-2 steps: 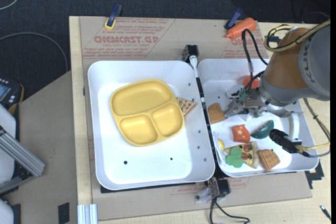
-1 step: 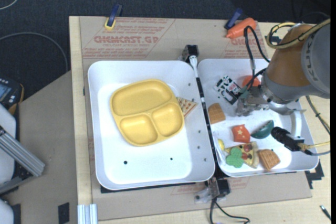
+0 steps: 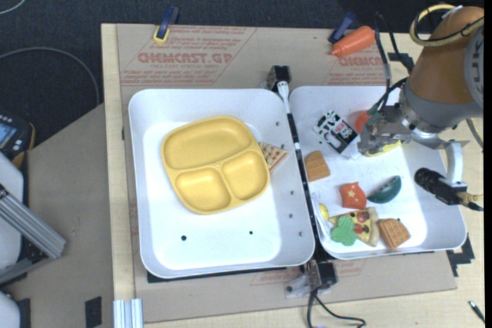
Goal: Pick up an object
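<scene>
One fixed overhead camera, slanting down on both bins.

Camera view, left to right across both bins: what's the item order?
yellow divided plate → waffle piece → tan bread piece → red toy piece → teal toy piece

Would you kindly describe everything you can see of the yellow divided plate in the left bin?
The yellow plate looks like smooth plastic, with three compartments: one wide along the top, two smaller below. All three are bare. It lies flat, open side up, in the left bin, turned askew. A waffle piece meets its right edge.
</scene>
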`<control>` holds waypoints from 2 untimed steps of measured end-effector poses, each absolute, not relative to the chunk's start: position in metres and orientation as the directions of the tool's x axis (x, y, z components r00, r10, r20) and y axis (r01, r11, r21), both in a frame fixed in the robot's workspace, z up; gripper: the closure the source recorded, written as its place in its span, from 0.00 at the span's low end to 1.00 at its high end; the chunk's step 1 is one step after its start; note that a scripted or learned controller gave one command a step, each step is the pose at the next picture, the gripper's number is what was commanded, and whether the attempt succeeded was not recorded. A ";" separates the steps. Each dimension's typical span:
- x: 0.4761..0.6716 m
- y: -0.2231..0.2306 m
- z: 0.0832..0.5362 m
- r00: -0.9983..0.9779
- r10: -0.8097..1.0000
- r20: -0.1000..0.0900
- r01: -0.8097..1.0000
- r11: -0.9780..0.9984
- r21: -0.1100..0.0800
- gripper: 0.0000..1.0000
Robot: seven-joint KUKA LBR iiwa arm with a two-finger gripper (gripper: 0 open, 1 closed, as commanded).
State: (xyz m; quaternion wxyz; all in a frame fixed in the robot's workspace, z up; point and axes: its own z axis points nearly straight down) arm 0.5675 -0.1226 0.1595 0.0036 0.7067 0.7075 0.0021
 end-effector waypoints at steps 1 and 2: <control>0.569 -0.119 0.203 -0.002 1.000 -0.002 1.000 0.002 0.008 1.00; 0.571 -0.119 0.227 -0.001 1.000 -0.001 1.000 0.001 0.006 1.00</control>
